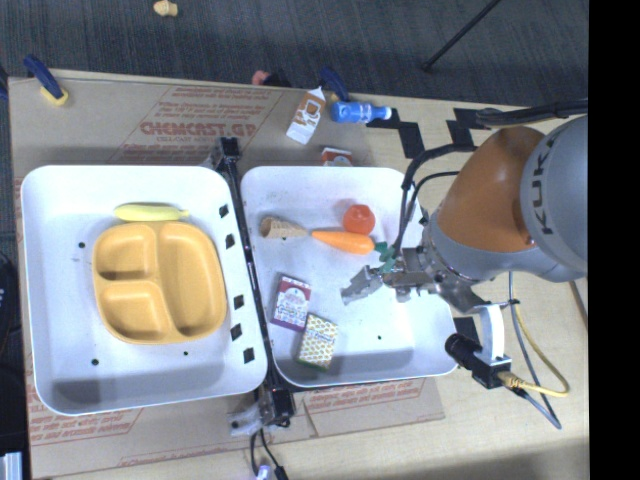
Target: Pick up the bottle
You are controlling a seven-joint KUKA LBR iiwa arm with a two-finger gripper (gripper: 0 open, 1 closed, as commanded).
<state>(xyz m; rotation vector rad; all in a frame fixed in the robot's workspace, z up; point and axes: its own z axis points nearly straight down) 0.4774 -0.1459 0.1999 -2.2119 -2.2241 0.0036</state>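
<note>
**Bottle outside the bins, gripper inside the right bin**

Beyond the far rim of the right bin (415,368), the bottle (357,113) lies on its side on the bench (420,418), blue with a lighter cap end, its long axis running left to right across the camera view. It sits just beside a small carton (306,116) and apart from both bins.

The gripper (362,284) hovers low over the right bin's floor, pointing toward the view's left, its fingers slightly parted with nothing between them. The bottle lies up-view of the gripper, well apart from it, with the bin's far wall between the two.

Within the right bin, a carrot (342,240), a red tomato-like item (359,217), a tan piece (282,230) and two small boxes (292,303) (318,341) lie near the gripper. None is the task object.

The left bin (50,368) holds a yellow divided tray (160,280) and a banana (150,211).

Judgement: the pick has not begun. Reaching the bottle calls for lifting clear of the bin wall, travelling up-view, and closing across the bottle's short axis. Room around it is tight on the carton side.
</note>
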